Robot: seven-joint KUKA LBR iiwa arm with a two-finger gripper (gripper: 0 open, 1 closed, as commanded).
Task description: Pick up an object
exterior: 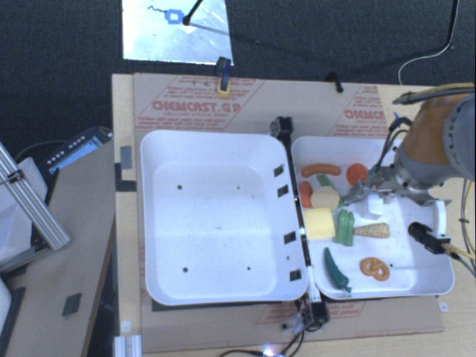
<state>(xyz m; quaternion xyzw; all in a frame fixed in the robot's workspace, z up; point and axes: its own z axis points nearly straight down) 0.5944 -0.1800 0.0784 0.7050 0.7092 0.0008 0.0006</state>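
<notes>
You are watching the approach step: the gripper (355,193) is hanging low in the right bin (431,274), near the yellow block (320,223) and green piece (344,227). Whether the tool is open or closed, I cannot tell. The next move, by my judgement, is calling for a descent squarely over one item.

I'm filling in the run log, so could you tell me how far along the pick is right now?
Done: the arm has reached into the right bin, where the gripper sits low among the toy foods. In hand: nothing visibly lifted; the hot dog, pretzel and ice cream cone lie on the bin floor. Left: grasping and raising one item.
</notes>
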